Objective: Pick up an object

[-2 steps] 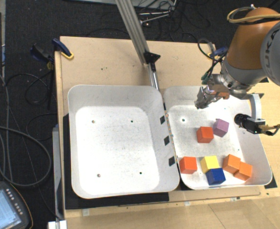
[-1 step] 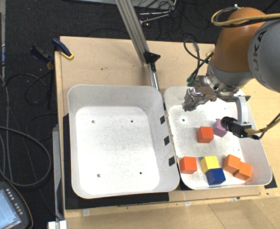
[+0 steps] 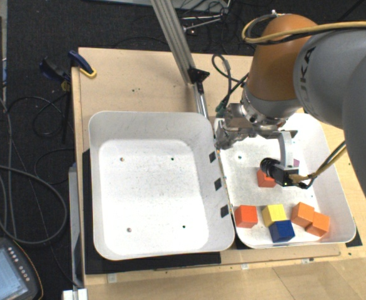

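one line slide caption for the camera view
KUKA arm over the right bin, which holds orange blocks, a yellow block and a blue block

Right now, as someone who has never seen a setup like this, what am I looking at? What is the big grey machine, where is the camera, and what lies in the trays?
The grey machine with the orange band is a robot arm, reaching in from the right. One camera looks down at a slant on a wooden bench. Two shallow white trays sit side by side on it: the left bin and the right bin. The arm's end hangs over the right bin. In that bin lie a reddish block and, nearer the camera, an orange block, a yellow block, a blue block and two more orange blocks. Whether anything is held, I cannot tell.
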